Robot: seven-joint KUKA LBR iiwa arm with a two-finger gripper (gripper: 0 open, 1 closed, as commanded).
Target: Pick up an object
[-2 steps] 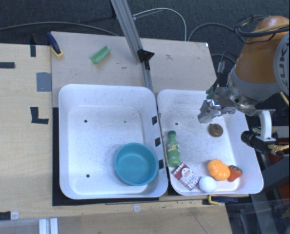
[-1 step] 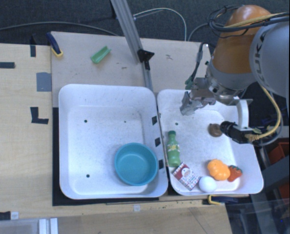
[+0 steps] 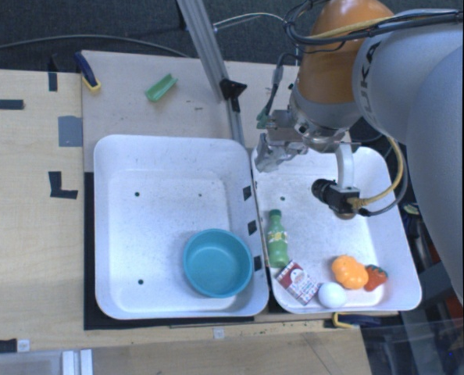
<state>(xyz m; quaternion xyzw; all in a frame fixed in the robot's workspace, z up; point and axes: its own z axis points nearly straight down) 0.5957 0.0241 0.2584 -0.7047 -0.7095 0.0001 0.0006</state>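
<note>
One white egg (image 3: 332, 294), one bottle (image 3: 276, 239) — one blue bowl (image 3: 217, 262).

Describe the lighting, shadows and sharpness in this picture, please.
In the camera view, light is even and soft; the blue bowl casts only a faint shadow in the left bin; the orange band shows a mild highlight; the small items near the green bottle look slightly blurred.
</note>
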